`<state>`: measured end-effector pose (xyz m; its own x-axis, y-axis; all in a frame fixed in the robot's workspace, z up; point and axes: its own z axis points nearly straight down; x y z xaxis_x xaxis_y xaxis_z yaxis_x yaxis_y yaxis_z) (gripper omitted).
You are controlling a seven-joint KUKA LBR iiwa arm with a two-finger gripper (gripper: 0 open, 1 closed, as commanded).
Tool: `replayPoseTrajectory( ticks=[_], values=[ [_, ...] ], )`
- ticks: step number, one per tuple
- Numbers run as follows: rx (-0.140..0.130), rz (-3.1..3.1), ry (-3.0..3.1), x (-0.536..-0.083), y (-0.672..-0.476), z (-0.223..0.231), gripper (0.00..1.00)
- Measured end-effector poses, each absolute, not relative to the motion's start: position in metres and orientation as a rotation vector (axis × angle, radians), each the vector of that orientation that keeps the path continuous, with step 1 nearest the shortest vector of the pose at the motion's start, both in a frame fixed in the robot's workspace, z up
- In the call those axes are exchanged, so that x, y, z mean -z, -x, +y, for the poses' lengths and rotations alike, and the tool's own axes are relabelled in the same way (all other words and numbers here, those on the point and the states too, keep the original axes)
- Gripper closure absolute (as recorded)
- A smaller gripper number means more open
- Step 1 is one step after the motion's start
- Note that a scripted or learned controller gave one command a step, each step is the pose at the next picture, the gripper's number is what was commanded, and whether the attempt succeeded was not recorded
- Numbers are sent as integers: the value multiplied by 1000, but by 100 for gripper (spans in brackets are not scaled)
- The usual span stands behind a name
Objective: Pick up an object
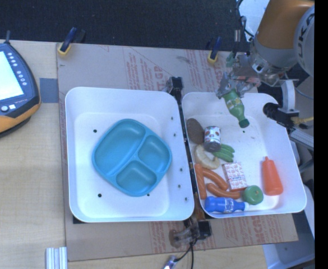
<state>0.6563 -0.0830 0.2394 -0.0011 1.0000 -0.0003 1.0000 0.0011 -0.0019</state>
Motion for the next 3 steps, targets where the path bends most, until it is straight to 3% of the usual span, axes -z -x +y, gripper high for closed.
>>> replayPoseTrajectory(
  ticks=[1, 2, 3],
  values=[
    [-3, -2225, 2215, -245, -656, -45, 100],
    [-8, -2223, 2216, -219, -656, -75, 100],
    [-3, -2224, 2218, -235, -656, -80, 100]
  ],
)
